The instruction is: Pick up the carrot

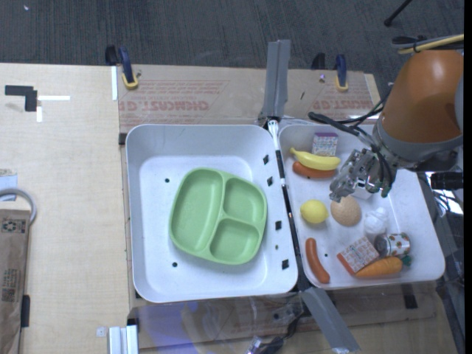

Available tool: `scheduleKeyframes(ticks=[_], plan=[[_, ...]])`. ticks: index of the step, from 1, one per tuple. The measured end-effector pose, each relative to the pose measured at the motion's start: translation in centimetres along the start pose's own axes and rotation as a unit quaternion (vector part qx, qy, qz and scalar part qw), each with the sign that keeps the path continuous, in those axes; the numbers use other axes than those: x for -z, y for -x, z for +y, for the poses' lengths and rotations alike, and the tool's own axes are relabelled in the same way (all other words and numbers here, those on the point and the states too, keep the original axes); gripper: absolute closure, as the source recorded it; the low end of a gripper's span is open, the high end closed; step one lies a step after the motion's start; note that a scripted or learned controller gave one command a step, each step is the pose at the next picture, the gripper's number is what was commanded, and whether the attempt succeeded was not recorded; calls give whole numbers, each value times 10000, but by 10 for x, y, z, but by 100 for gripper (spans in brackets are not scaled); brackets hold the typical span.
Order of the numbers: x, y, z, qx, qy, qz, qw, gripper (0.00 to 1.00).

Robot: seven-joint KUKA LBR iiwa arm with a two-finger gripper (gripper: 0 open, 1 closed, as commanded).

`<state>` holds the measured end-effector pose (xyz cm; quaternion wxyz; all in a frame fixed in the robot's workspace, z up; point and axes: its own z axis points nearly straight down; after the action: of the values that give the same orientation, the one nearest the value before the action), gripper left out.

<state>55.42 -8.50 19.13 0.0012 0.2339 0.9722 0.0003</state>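
Note:
The carrot (379,267) is orange and tapered, lying along the near edge of the right bin (426,220) toward its right corner. My gripper (348,185) hangs over the middle of that bin, above and left of the carrot and well apart from it. It hovers just over a tan egg-shaped thing (345,212). Nothing shows between its fingers.
In the right bin lie a banana (313,158), a red chili (313,171), a lemon (313,212), a sausage (317,260), a small box (324,141), a red-print packet (359,254) and a small can (396,243) beside the carrot. A green divided plate (218,216) sits in the left bin (147,198).

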Motion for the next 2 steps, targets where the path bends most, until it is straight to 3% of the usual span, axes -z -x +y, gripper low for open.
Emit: scheduleKeyframes(ticks=[2], plan=[[17,3,0,-28,10,-17,10000,100]])
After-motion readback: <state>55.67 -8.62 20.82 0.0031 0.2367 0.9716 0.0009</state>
